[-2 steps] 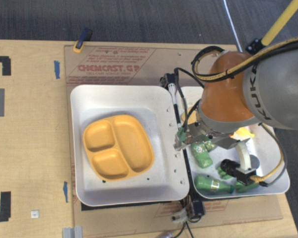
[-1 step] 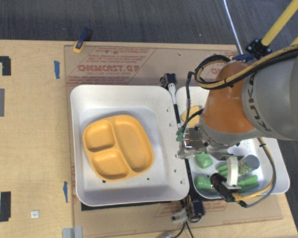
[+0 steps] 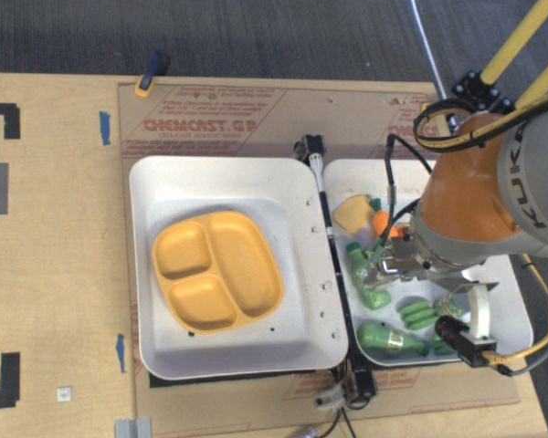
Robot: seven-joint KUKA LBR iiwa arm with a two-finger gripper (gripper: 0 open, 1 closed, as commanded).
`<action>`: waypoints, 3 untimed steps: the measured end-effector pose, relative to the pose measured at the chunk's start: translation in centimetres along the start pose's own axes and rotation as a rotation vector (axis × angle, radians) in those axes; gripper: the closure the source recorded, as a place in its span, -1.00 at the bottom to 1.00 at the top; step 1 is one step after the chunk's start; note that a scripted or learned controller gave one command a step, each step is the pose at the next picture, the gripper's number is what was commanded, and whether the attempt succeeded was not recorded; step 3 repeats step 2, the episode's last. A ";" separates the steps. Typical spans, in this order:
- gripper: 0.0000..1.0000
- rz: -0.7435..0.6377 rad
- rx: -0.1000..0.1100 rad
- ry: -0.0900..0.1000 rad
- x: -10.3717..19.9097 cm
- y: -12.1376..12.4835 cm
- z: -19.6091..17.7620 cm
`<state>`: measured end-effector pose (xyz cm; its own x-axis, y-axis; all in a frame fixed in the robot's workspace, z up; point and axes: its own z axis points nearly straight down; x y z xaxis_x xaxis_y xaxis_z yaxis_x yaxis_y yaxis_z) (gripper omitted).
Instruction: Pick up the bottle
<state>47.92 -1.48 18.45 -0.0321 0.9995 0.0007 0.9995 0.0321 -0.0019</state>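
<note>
Reaching in from the right, the grey KUKA arm with the orange band hangs over the right-hand shallow white bin, its bulk covering much of that bin's middle. The metal gripper shows below the orange band, close above the green items; whether it is open or closed cannot be told from this angle, and nothing can be seen held in it. The green plastic bottle with a pale cap end lies on its side at the near edge of the right-hand bin, just in front of the gripper. Other small green pieces lie beside it, and a pale yellow rounded object sits at the bin's far side. Left of that bin, the second white bin holds a yellow three-compartment plastic tray. Both bins rest on the cardboard-covered table.
</note>
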 end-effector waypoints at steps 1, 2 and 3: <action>1.00 -0.066 -0.011 -0.010 4.9 0.4 1.5; 1.00 -0.492 -0.005 -0.002 1.3 0.1 0.0; 1.00 -0.492 -0.005 -0.002 1.3 0.1 0.0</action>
